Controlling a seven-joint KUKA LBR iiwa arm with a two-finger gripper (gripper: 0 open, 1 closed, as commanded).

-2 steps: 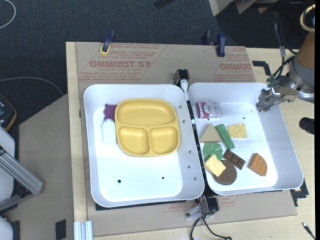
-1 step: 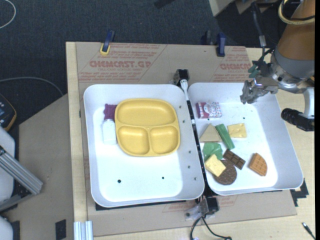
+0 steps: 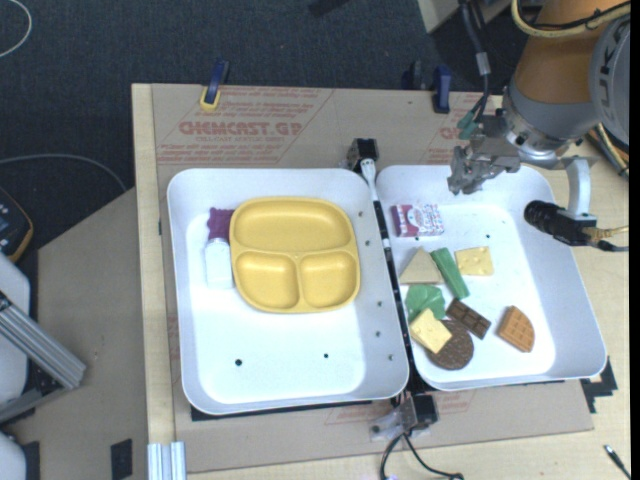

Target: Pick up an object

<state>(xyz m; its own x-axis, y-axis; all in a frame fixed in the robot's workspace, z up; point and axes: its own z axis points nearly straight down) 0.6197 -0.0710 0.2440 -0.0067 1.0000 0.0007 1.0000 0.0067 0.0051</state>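
This looks like a robotics laboratory, not a home. The bench (image 3: 300,118) is a plain board with a printed brand name, held at its 12 o'clock edge by small clamps (image 3: 212,86). Two white bins (image 3: 195,298) stand on it side by side, and loose cables (image 3: 60,163) run over the dark carpet floor (image 3: 120,28) at 9 o'clock. An aluminium frame profile (image 3: 35,343) shows at 8 o'clock. A grey and orange industrial arm (image 3: 565,58) reaches in from 2 o'clock.
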